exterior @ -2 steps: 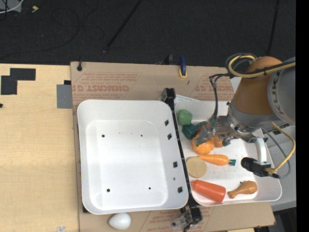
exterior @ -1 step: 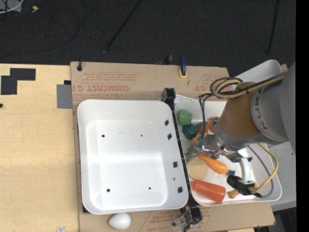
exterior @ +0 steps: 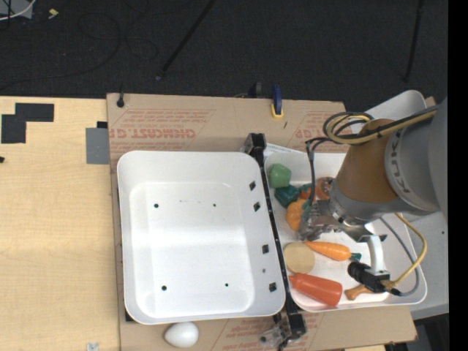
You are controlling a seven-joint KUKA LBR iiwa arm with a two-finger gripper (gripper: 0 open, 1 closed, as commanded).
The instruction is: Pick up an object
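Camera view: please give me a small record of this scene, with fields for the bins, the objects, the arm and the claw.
left bin: white bin, no objects seen inside
right bin: white bin, holds the toys
objects in right bin: green ball, teal piece, orange carrot, tan disc, red cylinder
outside bins: white egg on the bench, below the left bin
arm: arm reaches in from the right, over the right bin
claw: claw low among the toys; grip state not readable
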